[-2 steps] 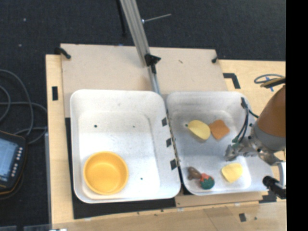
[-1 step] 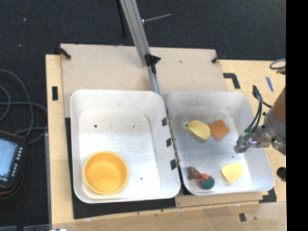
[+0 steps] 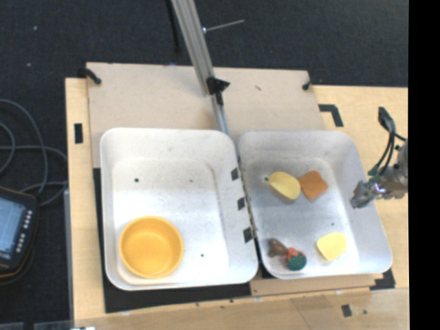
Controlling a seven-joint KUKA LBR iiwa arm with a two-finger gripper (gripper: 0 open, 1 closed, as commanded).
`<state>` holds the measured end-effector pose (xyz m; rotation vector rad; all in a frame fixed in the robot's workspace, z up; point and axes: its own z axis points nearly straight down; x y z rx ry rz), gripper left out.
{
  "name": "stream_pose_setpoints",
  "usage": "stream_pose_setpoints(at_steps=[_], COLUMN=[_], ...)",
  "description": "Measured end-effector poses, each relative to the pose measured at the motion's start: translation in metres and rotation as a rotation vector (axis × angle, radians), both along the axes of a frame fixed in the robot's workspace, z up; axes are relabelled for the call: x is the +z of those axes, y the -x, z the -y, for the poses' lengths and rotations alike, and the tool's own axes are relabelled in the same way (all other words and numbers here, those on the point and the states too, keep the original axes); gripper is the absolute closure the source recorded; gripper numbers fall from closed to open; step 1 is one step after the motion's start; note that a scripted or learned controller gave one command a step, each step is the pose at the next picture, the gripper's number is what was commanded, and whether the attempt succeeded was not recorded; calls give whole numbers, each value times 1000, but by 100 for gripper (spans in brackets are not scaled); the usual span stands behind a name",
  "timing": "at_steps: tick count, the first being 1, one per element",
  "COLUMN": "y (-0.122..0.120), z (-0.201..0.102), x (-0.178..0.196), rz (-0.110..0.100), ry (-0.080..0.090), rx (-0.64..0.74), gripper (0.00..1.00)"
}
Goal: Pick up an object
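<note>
The right bin (image 3: pixel 357 163) holds a pale yellow rounded piece (image 3: pixel 284 185), an orange-brown block (image 3: pixel 313 185) touching it, a flat yellow piece (image 3: pixel 332 246) near the front, and a small brown, red and green toy (image 3: pixel 289 255) at the front left. A yellow bowl (image 3: pixel 151 246) sits in the front left corner of the left bin (image 3: pixel 165 150). My gripper (image 3: pixel 364 194) hangs at the right rim of the right bin, away from all the objects, with nothing seen in it.
A slanted metal pole (image 3: pixel 196 43) rises behind the bins, over the seam between them. A tablet and cables (image 3: pixel 14 225) lie at the far left. Wooden bench edges (image 3: pixel 206 95) surround both bins.
</note>
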<state>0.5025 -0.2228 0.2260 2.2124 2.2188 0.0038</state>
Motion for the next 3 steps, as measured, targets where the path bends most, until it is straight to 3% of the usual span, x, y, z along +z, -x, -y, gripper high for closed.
stream_pose_setpoints(at_steps=[1, 3], y=[-3, -35], z=[5, -85], x=[44, 42], rz=[-1, -4], ry=[-1, -4], rx=[0, 5], gripper=[100, 100])
